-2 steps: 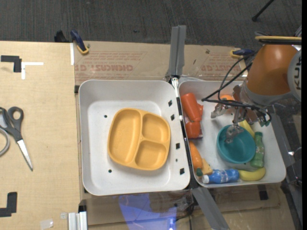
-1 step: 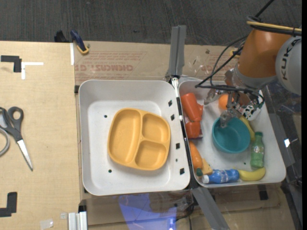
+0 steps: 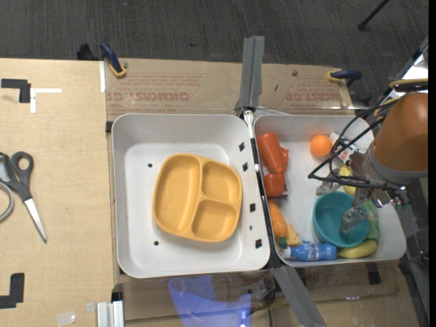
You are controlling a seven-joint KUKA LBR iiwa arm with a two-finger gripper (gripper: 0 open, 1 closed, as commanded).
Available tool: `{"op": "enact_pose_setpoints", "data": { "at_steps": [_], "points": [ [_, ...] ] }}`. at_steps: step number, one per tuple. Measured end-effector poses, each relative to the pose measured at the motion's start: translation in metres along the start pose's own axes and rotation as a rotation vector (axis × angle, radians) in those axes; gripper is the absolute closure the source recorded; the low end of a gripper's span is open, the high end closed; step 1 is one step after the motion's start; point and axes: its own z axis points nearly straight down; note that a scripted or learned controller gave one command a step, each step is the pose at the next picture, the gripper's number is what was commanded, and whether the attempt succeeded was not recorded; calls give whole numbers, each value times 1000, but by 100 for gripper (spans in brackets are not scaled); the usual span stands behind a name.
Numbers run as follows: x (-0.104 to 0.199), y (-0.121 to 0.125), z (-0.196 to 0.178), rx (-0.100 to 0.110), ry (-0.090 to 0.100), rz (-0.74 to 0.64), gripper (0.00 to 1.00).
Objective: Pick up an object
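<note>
Now over the teal bowl (image 3: pixel 338 219)
My gripper's (image 3: pixel 355 218) grip state I cannot tell; crowding banana (image 3: pixel 358 250) and bottle (image 3: pixel 312 252) could foul my pick

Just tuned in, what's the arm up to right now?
The arm's gripper is reaching down over the teal bowl in the right bin, among a banana, blue bottle, orange ball and red object. Nothing shows between its fingers, so no pick is evident yet. The left bin holds a yellow divided plate.
</note>
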Motion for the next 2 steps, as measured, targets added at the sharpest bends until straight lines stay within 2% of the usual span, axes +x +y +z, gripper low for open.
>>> {"op": "enact_pose_setpoints", "data": {
  "at_steps": [1, 2],
  "points": [
    [-13, 63, 2, -2, 5, 190, 0],
    [-55, -44, -96, -2, 7, 101, 0]
  ]
}}
